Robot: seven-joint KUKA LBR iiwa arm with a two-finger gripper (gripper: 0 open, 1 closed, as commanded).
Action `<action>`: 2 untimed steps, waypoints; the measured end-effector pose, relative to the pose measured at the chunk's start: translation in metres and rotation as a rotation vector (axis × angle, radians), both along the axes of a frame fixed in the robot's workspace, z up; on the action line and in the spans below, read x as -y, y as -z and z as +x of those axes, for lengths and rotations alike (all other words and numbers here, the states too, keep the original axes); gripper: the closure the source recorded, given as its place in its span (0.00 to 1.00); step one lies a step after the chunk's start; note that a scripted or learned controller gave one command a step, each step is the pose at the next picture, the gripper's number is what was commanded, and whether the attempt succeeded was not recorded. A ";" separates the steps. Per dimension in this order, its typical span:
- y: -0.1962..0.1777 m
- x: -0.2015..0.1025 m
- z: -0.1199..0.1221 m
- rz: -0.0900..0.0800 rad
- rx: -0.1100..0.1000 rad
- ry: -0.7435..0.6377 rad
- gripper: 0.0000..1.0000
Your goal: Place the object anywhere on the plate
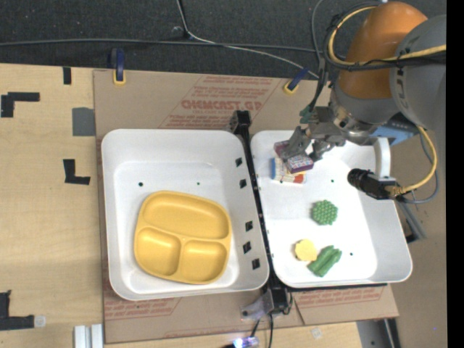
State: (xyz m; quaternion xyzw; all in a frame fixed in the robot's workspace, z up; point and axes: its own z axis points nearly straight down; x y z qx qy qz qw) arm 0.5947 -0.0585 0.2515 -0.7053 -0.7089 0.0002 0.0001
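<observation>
A yellow three-compartment plate [183, 236] lies in the left bin [119, 194]. In the right bin [377, 259] my gripper [298, 153] hangs over the far left corner, right above a small blue, white and red box [288, 172]; whether it touches the box I cannot tell. Also in the right bin are a round green knobbly object [324, 212], a small yellow piece [305, 250] and a green pickle-shaped piece [325, 260] beside it.
The black divider [250, 201] between the bins runs just left of the gripper. A black cylindrical attachment [371, 183] with cables juts over the right bin's right side. Brown cardboard lies under both bins.
</observation>
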 end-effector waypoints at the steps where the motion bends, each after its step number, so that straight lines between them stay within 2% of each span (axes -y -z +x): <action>1: 0.005 -0.048 0.030 0.001 0.000 -0.001 1.00; 2: 0.024 -0.105 0.048 0.001 -0.002 -0.001 1.00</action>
